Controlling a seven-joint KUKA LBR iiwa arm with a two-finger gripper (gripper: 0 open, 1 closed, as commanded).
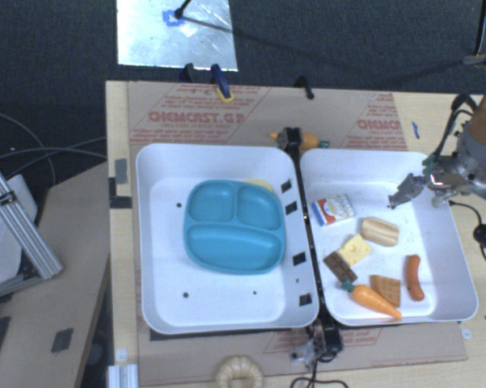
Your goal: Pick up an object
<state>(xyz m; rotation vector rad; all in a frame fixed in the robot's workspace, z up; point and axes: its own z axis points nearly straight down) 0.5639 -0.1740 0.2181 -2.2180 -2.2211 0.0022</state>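
Nothing is picked up yet. The gripper [418, 189] hangs at three o'clock over the right bin [461, 285], its fingers spread and bare. The toy foods lie loose below it toward seven o'clock, the bread roll [380, 231] nearest. Descent, closing and lifting remain.

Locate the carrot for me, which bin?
The carrot lies in the right bin, near its front edge, just below the brown chocolate piece and left of the waffle.
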